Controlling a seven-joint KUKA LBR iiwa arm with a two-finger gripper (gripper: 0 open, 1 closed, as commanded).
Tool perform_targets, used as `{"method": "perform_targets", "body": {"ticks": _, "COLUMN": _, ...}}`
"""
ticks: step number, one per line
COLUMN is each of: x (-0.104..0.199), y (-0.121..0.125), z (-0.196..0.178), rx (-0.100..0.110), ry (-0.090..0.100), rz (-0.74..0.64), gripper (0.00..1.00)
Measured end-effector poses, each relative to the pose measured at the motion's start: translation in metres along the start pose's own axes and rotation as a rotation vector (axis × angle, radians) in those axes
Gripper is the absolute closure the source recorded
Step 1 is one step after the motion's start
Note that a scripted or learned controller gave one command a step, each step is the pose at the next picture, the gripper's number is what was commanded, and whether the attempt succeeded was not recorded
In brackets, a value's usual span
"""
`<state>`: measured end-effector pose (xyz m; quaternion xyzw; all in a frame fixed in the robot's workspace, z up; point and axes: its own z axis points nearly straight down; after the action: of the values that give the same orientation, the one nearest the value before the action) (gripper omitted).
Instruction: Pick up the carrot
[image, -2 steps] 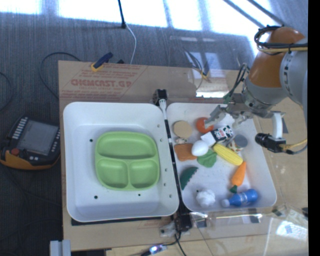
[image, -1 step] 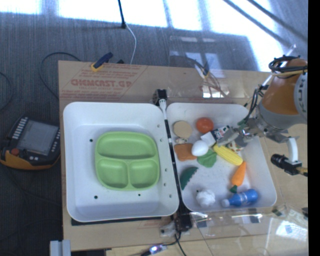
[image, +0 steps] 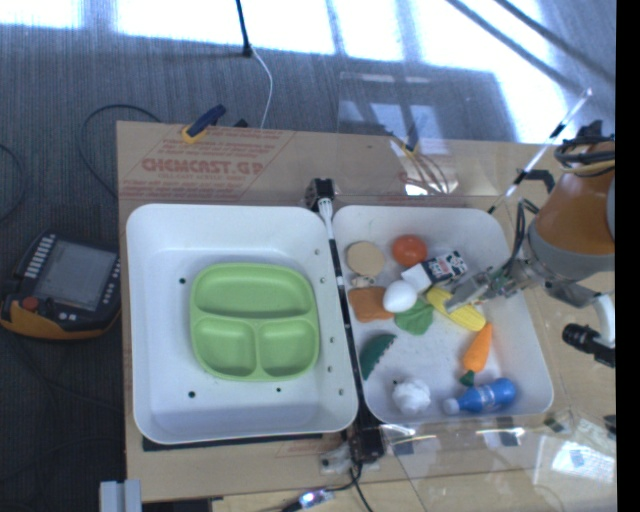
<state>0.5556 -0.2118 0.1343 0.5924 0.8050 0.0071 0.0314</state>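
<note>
Lying free near the right bin's (image: 520, 300) wall, carrot (image: 478, 349); tool (image: 462, 291) seemingly beside it.

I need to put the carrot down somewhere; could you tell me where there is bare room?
The green tray compartments and the left bin floor around it are free. The right bin is crowded around the carrot.
</note>
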Motion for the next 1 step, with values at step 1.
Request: {"method": "perform_targets", "body": {"ticks": 1, "x": 0.0252, "y": -0.049, "z": 0.0393, "rx": 0.032, "ry": 0.028, "rz": 0.159, "gripper": 0.0}}
